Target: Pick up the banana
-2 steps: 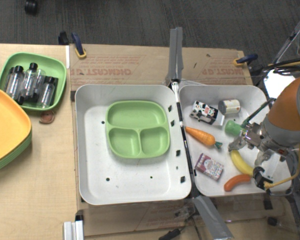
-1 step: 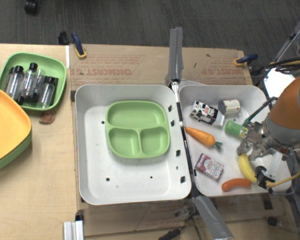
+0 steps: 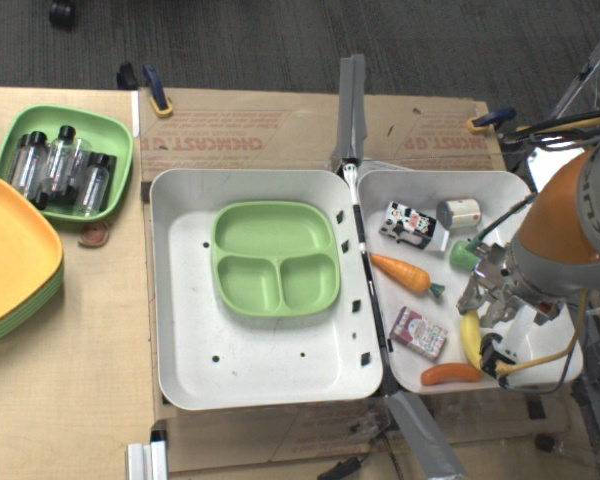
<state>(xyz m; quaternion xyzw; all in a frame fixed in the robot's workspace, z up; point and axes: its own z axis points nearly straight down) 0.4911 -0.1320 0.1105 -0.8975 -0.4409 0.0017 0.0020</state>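
- The banana (image 3: 469,337) lies in the right bin (image 3: 420,183), near its front right corner, standing roughly lengthwise from back to front, with the pincer (image 3: 488,306) directly above and beside it.
- Whether the pincer is spread or pressed together I cannot tell; the metal parts at the wrist blur into each other, and nothing shows the banana held between them.
- An orange-red sausage-like toy (image 3: 450,373) lies just at the banana's front end, almost touching. A descent that lands slightly forward could catch it instead, or pinch both.
- A small pink-and-white carton (image 3: 419,332) sits just to the banana's left. If the pincer closes across that side, it may shove the carton or wedge against it.
- The banana is curved and smooth, so I judge a grip near its end likely to let it roll or slip out; a grip at mid-length would seem safer.
- The bin's right wall is close by, and the arm (image 3: 565,223) hangs over it, so a sideways correction could knock the rim.
- The toy carrot (image 3: 401,272), the green object (image 3: 464,255) and the left bin's green divided tray (image 3: 276,258) sit apart from this and look unlikely to interfere.
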